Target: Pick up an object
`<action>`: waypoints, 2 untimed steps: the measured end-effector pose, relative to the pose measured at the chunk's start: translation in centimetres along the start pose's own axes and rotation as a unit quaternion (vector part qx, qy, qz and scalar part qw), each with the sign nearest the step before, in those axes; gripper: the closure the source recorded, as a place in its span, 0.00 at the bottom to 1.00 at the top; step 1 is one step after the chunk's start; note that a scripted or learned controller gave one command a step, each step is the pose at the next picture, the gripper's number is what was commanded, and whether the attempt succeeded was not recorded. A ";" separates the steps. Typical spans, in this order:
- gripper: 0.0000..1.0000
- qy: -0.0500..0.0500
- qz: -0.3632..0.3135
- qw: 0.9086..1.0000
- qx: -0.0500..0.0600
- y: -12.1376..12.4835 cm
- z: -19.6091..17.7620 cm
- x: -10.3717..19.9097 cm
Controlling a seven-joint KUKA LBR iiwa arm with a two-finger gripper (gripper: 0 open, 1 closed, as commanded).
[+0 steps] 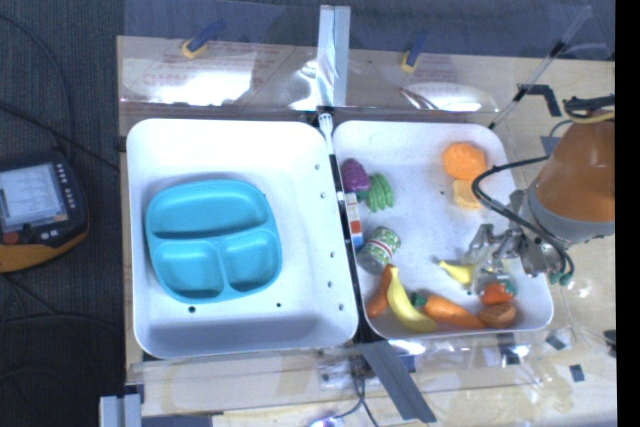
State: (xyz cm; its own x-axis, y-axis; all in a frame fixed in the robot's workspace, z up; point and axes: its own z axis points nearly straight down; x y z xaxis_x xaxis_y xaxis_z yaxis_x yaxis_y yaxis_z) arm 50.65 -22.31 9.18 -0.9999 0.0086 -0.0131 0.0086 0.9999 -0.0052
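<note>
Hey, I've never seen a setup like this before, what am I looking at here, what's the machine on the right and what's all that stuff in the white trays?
This is one camera fixed above a workbench, looking down at a slant. The grey and orange machine on the right is a robot arm; its gripper, a small two-finger claw, hangs low over the right white bin. That bin holds toy food: an orange fruit, a purple and green vegetable, a small can, a banana, a carrot and other small pieces near the claw. The left white bin holds a blue divided tray. I cannot tell from this view whether the claw has grabbed anything. A handheld control screen lies on the floor at the left.
</note>
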 end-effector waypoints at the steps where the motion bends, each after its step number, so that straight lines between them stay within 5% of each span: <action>1: 1.00 0.001 0.096 0.995 0.001 1.3 0.1 -2.9; 2: 0.00 -0.001 0.095 0.995 0.001 1.4 0.1 -3.0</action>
State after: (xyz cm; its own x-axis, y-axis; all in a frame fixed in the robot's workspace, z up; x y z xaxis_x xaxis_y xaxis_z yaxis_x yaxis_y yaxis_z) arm 53.65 -20.98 9.09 -0.9800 0.1985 -0.0161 0.1986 0.9801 -0.0043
